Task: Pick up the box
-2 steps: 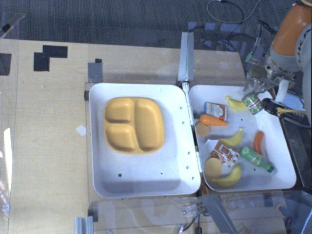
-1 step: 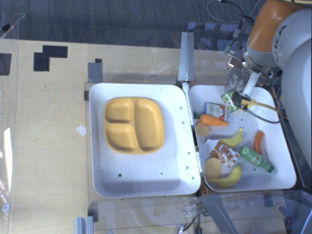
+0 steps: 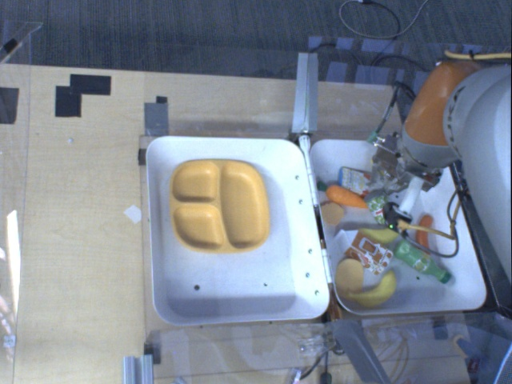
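— What is contained in the left bin?

— One thing is seen there: a yellow tray with three compartments, placed flat in the upper half of the bin. Nothing is seen in its compartments. The white floor of the bin is visible around the tray, mostly below it.

— And the right bin?

— Many small things are crowded in it. An orange carrot is laid near the left wall, and a round tan object is seen just below it. A small box with a red and white pattern is found in the lower middle of the bin, between a yellow banana below it and another yellowish fruit above it. A pale round fruit is touching the banana on the left. A green bottle is laid at a slant, just to the right of the box. A small blue and white packet is seen near the upper part of the bin.

— Where is the gripper?

— It is lowered into the upper middle of the right bin, above the box and apart from it, among the packet and the carrot. The grey arm with the orange band is reached in from the right.

— Is the claw open or closed?

— This cannot be told; the view is too cluttered there. The box is not seen in its grasp.
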Controlling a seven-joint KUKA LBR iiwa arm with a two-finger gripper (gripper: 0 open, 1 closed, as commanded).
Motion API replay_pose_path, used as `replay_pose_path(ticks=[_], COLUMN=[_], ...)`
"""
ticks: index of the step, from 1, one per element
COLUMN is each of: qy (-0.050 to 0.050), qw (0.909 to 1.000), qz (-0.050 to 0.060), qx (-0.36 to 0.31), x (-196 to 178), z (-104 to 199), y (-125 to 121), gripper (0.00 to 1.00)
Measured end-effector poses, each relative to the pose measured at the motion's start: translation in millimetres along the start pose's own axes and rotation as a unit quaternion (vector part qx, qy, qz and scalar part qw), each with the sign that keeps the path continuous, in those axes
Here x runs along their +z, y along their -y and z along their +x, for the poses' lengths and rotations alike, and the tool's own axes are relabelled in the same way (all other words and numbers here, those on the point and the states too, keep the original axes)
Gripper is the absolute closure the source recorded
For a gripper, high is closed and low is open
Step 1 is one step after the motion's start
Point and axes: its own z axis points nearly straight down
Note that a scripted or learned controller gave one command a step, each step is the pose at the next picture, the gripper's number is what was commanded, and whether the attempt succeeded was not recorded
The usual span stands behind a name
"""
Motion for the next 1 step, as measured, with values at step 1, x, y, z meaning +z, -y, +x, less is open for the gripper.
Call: replay_pose_path(ticks=[1], qy=[0.002], qw=[1.0], qz=[0.007], qx=[0.003], x=[-95.7], z=[-16.5], y=[-22.9], gripper=[1.0])
